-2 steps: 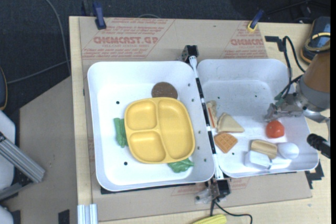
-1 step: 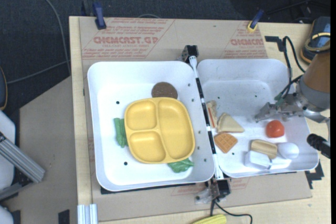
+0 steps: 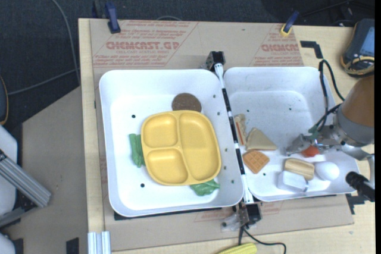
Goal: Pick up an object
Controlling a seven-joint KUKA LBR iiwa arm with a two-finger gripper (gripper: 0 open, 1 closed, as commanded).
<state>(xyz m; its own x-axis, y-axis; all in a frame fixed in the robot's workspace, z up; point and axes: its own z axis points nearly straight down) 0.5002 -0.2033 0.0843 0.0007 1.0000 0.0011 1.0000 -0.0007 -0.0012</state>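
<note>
My gripper (image 3: 305, 144) is low over the right side of the right bin (image 3: 268, 83), with the grey arm and its orange band coming in from the right edge. A small red item (image 3: 310, 152) lies directly under or against the gripper tip. Whether it is gripped is unclear. Just in front of the gripper lie a tan bread roll (image 3: 299, 168), a white egg (image 3: 326, 172) and a pale flat piece (image 3: 292, 181). To its left are a tan sandwich wedge (image 3: 259, 140), an orange waffle square (image 3: 256, 160) and a thin striped strip (image 3: 240, 127).
The left bin (image 3: 119, 98) holds a yellow divided plate (image 3: 180, 147), a brown round patty (image 3: 186, 102) behind it and green leaves (image 3: 137, 149) at its left and front. The back half of the right bin is bare. Cables run along the right bin's far right wall.
</note>
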